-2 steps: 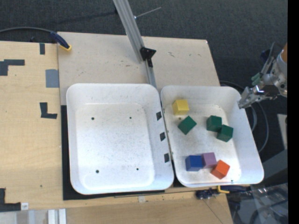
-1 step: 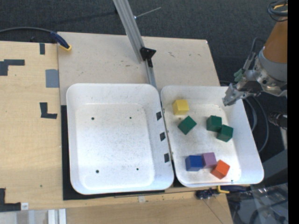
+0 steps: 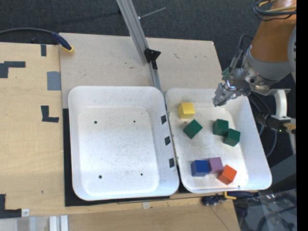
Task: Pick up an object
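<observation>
Gripper (image 3: pixel 220 99) hangs over the right bin's (image 3: pixel 255 143) far edge, grip state impossible to tell; yellow cube (image 3: pixel 186 110) sits just left of it, green cubes (image 3: pixel 193 128) nearer below; blue (image 3: pixel 200 167), purple (image 3: pixel 215 164) and orange (image 3: pixel 227 174) blocks cluster at the front; all matte, hard-edged.

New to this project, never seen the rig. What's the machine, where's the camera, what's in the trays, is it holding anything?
One fixed camera looks down at a slant on a bench. The grey and orange robot arm reaches in from the right; its two-finger gripper hangs over the far edge of the right shallow white bin, with nothing visible between its fingers. That bin holds small cubes: a yellow cube, three dark green cubes, a blue cube, a purple cube and an orange cube. The left shallow white bin sits beside it.
</observation>
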`<state>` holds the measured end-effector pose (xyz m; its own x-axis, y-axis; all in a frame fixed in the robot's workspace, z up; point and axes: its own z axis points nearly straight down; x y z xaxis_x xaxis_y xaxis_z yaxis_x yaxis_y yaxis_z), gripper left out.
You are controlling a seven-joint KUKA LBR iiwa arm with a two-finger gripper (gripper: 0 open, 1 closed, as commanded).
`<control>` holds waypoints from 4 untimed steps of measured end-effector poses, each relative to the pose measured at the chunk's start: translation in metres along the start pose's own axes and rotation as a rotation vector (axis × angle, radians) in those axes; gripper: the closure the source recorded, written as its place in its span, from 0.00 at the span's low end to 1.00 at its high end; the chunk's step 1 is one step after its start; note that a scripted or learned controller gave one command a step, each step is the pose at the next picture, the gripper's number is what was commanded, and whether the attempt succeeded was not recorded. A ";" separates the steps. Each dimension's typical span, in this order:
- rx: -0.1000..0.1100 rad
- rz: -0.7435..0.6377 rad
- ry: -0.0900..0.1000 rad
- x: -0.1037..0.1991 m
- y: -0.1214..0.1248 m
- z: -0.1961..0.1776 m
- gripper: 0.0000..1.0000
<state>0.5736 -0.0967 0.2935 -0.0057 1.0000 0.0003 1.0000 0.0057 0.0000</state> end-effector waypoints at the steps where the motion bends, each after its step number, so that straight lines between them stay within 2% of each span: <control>1: 0.002 0.001 0.000 0.042 0.003 0.016 1.00; 2: 0.004 0.001 0.000 0.086 0.016 0.037 1.00; 3: 0.001 -0.002 0.001 0.145 0.024 0.039 1.00; 4: 0.004 0.000 0.000 0.198 0.023 0.057 1.00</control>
<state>0.5951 0.1013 0.2368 -0.0061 1.0000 0.0001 1.0000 0.0061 -0.0038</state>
